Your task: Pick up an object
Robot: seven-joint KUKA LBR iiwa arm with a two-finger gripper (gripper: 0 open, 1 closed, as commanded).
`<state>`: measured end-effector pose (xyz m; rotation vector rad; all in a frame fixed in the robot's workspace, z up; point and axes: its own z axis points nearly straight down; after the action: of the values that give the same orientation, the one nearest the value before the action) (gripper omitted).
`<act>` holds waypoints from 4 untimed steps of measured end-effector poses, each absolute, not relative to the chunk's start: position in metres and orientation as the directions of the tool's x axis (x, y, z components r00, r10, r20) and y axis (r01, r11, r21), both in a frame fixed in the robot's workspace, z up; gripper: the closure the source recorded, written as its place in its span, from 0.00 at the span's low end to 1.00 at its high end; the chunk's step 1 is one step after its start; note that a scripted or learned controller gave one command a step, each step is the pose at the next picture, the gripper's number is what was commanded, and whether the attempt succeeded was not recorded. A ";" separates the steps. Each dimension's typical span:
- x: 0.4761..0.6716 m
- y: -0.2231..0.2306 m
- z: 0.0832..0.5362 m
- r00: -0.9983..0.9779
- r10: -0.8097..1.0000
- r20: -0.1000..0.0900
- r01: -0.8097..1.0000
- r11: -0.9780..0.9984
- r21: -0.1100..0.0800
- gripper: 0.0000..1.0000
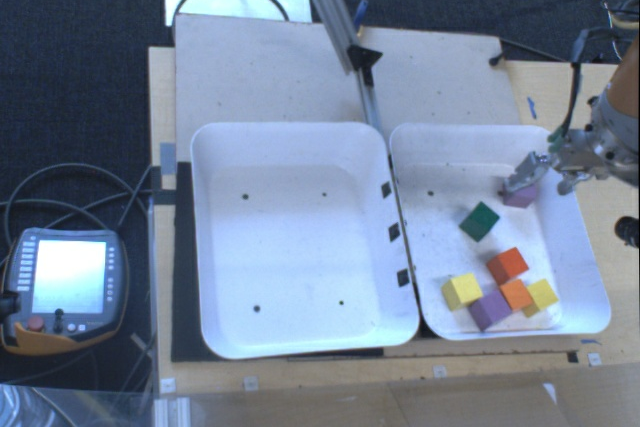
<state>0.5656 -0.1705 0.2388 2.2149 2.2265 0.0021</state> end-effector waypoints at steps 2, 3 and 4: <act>0.565 -0.180 0.182 -0.002 1.000 0.000 1.000 0.002 -0.003 0.00; 0.568 -0.171 0.125 -0.003 1.000 0.001 1.000 0.003 0.000 0.00; 0.574 -0.173 0.116 -0.004 1.000 -0.005 1.000 0.004 0.020 0.00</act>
<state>0.5744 -0.1727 0.1158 2.2045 2.2134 0.0172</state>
